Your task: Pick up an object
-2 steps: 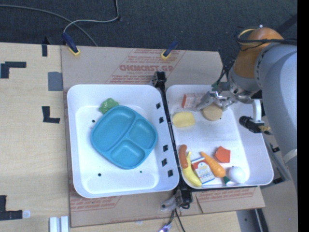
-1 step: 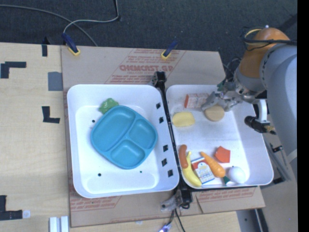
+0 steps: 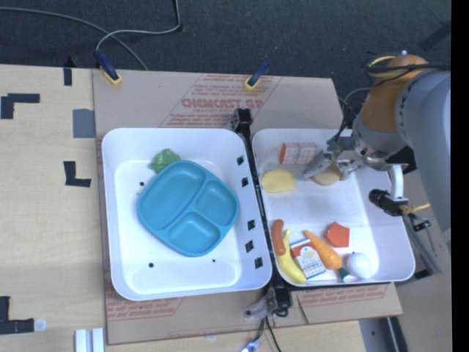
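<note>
Reaching into the right white bin (image 3: 381, 259) from the right, a grey robot arm.
Left bin (image 3: 121, 218) holds a blue divided plastic plate (image 3: 188, 207). Right bin: yellow lemon-shaped toy (image 3: 278, 182), then metal gripper (image 3: 327, 169), fingers closed on a tan rounded object (image 3: 327, 177).

bins (image 3: 117, 196): 2 | blue tray (image 3: 188, 207): 1 | clamps (image 3: 108, 69): 2 | carrot (image 3: 324, 248): 1

Green item (image 3: 165, 159) half hidden under blue divided plate (image 3: 189, 207); tan object (image 3: 327, 176) partly covered by gripper (image 3: 330, 169), finger state unreadable; arm (image 3: 425, 116) cut off at right edge
</note>
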`<state>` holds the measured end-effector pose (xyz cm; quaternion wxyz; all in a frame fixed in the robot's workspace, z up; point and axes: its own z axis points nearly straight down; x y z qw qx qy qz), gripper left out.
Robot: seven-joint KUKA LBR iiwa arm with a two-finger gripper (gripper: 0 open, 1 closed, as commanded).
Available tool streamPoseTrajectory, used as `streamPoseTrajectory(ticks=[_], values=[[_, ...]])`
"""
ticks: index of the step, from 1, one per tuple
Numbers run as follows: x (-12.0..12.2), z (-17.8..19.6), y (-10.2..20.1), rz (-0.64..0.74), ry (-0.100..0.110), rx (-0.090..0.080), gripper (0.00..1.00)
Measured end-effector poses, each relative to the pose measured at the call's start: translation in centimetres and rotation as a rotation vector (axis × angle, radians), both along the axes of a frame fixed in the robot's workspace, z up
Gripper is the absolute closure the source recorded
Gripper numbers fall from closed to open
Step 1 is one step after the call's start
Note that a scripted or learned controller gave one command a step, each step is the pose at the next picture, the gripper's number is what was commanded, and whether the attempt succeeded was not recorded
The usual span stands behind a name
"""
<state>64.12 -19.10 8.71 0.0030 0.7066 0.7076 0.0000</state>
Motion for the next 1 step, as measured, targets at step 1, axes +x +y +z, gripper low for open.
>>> streamPoseTrajectory(ticks=[1], values=[[2.85, -0.14, -1.64, 0.002, 0.001, 0.003, 0.00]])
